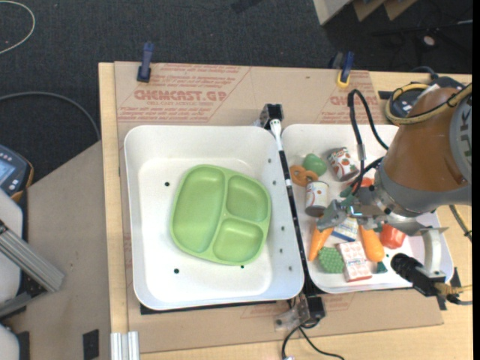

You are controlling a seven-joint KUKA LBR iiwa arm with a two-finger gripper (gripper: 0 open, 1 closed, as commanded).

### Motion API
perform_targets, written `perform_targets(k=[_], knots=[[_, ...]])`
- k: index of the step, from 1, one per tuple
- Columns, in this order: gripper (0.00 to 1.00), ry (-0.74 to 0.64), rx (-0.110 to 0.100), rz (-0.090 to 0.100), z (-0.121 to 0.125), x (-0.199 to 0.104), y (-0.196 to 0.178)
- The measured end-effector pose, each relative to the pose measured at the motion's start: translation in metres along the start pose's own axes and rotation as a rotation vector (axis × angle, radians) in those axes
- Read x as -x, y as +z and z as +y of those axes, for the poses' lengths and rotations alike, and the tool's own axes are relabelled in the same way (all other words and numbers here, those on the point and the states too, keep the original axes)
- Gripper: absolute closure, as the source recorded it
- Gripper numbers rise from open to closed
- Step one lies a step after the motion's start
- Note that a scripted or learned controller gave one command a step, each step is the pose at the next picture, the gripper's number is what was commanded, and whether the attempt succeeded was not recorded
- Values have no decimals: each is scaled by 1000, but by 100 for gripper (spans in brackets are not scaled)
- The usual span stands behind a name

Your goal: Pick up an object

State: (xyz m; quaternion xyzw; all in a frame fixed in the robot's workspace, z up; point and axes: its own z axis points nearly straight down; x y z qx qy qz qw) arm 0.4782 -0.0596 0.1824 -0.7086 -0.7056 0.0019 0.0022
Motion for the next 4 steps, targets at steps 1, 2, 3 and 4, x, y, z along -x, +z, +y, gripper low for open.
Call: perform_targets(k=[1,2,3,4], knots=[[0,-3,5,0,1,2,-2],[0,-4,6,-1,1,7,-2],[0,-7,9,0,2,-15,-22],[0,9,5,-7,-1,124,15]])
